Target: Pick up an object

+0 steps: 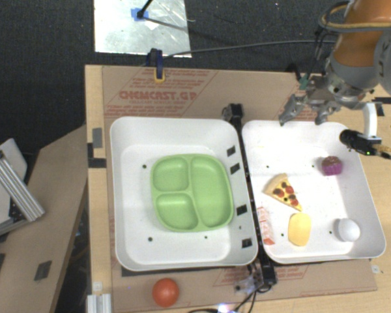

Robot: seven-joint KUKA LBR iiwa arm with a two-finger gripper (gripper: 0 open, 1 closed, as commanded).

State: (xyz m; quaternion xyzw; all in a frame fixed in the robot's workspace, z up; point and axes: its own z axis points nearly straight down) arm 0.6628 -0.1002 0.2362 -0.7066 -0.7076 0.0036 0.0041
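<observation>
As seen from above at a slant: two shallow white bins lie side by side on the table (104,194)
Arm: grey with an orange band (376,4), entering from the right and poised over the far edge of the right bin (371,207)
Pincer (305,115): fingers spread apart, nothing between them, hanging above the right bin's far rim, well apart from every object
Pizza slice (283,191): toy wedge near the middle of the right bin, tip pointing toward the near right
Yellow piece (300,229): rounded, just beside the pizza slice on its near side
Purple object (332,166): small, toward the right bin's far right
White ball (346,229): near the right bin's near-right corner
Left bin (127,142): holds a green divided plate (191,192) with three compartments, lying flat at its centre
Orange ball (165,292): on the table outside the bins, in front of the left bin
Blue clamp (156,63): at the far edge of the table
</observation>
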